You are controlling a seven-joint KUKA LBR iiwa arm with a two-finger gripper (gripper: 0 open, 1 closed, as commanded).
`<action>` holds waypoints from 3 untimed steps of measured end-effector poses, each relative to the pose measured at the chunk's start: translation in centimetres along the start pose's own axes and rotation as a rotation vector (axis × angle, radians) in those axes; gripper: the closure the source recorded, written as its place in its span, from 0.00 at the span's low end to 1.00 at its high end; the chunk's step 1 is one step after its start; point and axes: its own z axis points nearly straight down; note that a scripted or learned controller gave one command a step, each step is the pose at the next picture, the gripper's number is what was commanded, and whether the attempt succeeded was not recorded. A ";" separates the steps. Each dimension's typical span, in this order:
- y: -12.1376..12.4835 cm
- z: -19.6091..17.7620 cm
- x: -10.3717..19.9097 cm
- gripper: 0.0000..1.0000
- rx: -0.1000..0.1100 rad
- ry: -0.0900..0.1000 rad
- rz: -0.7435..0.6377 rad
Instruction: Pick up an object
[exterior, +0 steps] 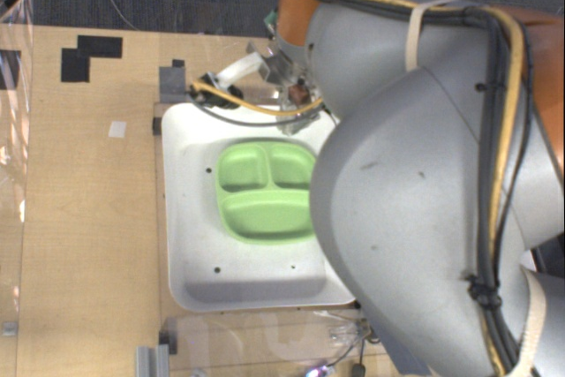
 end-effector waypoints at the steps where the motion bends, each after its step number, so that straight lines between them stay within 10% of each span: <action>1: -6.0 2.8 2.0 1.00 0.001 0.000 0.055; 2: 2.5 -2.4 -1.2 1.00 0.000 -0.001 0.135; 3: -3.0 1.0 -0.5 1.00 0.001 -0.001 0.215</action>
